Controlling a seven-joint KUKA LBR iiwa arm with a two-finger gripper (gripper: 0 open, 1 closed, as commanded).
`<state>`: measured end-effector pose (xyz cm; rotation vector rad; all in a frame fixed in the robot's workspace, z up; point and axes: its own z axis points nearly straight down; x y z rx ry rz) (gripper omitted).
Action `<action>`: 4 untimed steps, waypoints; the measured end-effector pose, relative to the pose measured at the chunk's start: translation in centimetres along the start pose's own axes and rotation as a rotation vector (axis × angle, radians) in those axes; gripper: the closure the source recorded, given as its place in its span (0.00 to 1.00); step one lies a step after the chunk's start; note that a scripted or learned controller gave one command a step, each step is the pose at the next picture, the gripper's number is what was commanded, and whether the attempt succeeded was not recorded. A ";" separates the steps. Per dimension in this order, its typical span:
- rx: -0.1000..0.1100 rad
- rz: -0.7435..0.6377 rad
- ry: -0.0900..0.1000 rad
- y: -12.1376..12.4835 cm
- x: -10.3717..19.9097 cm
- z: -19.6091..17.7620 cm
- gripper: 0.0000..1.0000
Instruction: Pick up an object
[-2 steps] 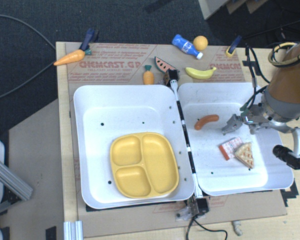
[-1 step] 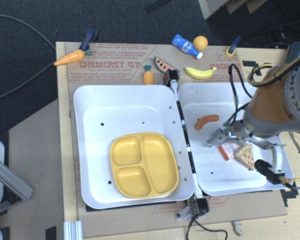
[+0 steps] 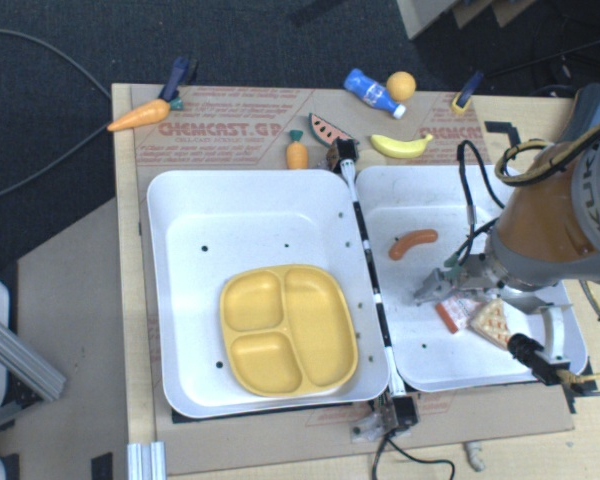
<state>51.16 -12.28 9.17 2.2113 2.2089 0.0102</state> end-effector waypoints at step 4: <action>0.016 -0.004 0.006 11.7 3.2 -0.2 1.00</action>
